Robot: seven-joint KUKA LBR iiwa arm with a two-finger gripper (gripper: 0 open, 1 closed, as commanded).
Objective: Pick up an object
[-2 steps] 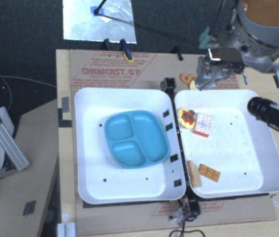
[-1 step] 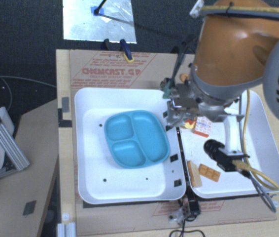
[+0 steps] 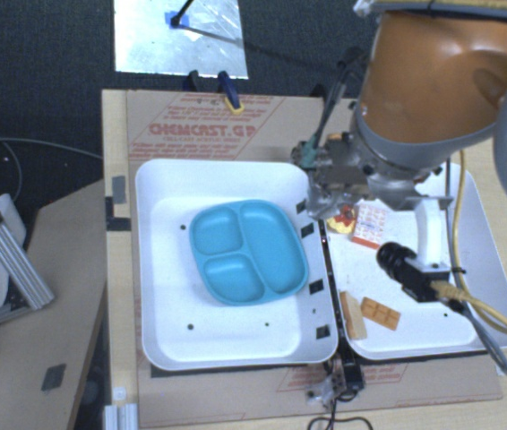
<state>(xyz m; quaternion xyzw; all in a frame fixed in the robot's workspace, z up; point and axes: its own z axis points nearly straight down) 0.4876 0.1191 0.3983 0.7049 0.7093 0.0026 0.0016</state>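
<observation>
Inside left bin [image 3: 166,330], one blue plate [image 3: 249,251]

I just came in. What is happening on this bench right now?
The arm reaches in from the right, and its tool hangs low over the inner edge of the right bin, close to a red-and-white card. I cannot tell whether it grips anything. A tan block and a brown piece lie nearer the front of that bin. A blue plate lies in the left bin.
</observation>
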